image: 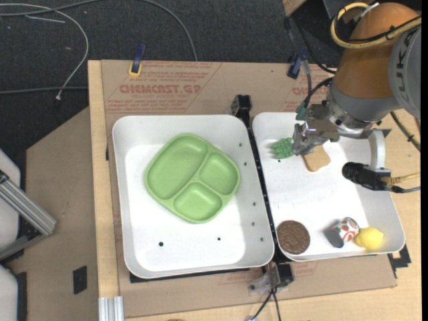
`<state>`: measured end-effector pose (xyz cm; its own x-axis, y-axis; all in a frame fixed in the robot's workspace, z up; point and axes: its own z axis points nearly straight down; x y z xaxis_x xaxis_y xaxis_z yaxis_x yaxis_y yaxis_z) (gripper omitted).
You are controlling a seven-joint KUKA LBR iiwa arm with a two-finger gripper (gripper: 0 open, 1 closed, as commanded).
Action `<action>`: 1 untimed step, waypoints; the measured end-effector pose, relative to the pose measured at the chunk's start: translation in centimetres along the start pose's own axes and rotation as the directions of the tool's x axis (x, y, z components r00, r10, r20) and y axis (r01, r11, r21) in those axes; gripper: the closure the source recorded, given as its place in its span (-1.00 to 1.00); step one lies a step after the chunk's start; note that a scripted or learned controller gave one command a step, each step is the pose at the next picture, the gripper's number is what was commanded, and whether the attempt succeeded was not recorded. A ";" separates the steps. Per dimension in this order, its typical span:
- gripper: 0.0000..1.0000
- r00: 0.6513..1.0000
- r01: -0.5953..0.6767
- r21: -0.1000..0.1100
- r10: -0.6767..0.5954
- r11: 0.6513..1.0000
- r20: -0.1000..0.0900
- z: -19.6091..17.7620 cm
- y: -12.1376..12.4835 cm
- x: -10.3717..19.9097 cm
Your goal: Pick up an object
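Note:
My gripper (304,141) hangs over the far part of the right bin (314,192), pointing down. A small green leafy piece (283,148) lies just to its left, and a tan bread-like piece (316,159) sits right below and beside it. Both look to be touching or very near the gripper's tip, and I cannot make out whether either is between the fingers. At the bin's near edge lie a brown round cookie (293,237), a red-and-white can-like object (343,231) and a yellow lemon-like object (370,238).
The left bin (134,179) holds a green divided plate (192,177). A black divider strip runs between the two bins. A black cylindrical part (364,174) with a cable sticks out over the right bin's right side. Blue clamps hold the cardboard at the far edge.

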<state>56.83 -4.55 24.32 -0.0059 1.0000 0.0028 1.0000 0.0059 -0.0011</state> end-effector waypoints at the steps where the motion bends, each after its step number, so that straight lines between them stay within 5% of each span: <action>1: 1.00 1.000 0.001 0.002 -0.001 1.000 -0.001 0.1 -1.2 6.3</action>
<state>55.56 1.71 24.21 -0.0074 1.0000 0.0036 1.0000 0.0074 -0.0036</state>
